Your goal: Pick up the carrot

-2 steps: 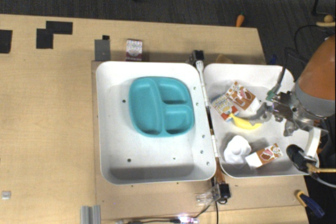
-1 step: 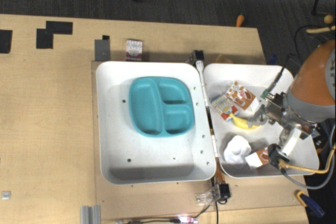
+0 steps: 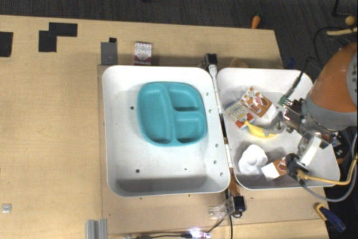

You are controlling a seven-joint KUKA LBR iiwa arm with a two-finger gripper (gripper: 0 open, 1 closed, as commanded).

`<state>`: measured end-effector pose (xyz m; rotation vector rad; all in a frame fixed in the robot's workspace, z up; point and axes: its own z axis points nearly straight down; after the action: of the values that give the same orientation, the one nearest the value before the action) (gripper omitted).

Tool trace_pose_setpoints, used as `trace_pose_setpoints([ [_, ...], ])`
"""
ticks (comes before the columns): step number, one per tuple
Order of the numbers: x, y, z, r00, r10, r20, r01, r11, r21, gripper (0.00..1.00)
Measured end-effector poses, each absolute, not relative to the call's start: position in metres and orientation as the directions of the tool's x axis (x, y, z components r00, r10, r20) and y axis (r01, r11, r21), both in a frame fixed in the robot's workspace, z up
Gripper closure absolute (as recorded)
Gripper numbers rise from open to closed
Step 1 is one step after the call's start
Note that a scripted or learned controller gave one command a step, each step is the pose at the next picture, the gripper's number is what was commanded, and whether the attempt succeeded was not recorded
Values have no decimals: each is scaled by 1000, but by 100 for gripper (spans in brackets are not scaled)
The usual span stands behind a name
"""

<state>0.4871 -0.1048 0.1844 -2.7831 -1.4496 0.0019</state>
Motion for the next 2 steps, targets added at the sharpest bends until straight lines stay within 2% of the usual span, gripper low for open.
trace_pose_setpoints([
  [1,517,-116,135,812,584,-2,584,-812,-3,0],
  [2,496,-107,112,840,542,18,541,-840,41,0],
])
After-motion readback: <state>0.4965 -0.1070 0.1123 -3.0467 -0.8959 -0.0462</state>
